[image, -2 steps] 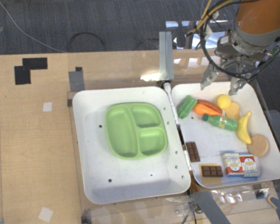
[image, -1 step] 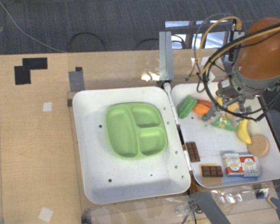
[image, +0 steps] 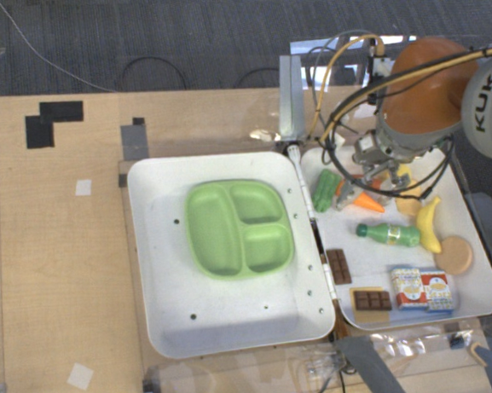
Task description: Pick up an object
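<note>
Hand (image: 379,169) sits low over the back of the right shallow white bin (image: 485,286), above a small orange carrot-shaped piece (image: 368,200) w/ a green ridged toy (image: 324,190) just left. Can't tell how far it's open or if it grips anything. Green plastic bottle (image: 390,233) and yellow banana (image: 427,223) lie nearby. Green 3-compartment plate (image: 236,228) fills the left bin (image: 162,310).

Grey KUKA arm (image: 487,115) with rounded orange band (image: 425,90).
Black lettering "KU" on the pale grey casing; yellow and black cables (image: 349,97) looping around the wrist; dull metal end effector (image: 378,164) beneath, small bright fittings above near the cable tops.
</note>
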Motion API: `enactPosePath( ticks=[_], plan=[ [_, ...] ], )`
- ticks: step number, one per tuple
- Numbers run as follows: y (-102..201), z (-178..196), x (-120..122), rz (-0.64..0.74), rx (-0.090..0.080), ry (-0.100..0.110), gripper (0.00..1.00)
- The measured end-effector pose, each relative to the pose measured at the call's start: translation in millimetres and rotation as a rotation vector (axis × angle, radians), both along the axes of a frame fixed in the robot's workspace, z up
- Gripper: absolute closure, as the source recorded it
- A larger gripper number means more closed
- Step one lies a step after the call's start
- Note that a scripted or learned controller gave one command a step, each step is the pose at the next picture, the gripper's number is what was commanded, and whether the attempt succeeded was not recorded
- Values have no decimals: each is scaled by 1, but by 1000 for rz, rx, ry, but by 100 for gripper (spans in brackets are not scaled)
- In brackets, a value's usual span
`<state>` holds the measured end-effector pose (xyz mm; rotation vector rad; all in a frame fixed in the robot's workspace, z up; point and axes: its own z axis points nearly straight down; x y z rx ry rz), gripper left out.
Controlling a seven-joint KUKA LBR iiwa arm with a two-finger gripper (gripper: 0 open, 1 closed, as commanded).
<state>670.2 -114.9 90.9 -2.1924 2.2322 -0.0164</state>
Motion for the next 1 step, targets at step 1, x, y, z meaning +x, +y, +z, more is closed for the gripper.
enactPosePath(
  ticks=[1],
  plan=[
    [2, 12, 2, -4, 5, -4, 100]
  ],
)
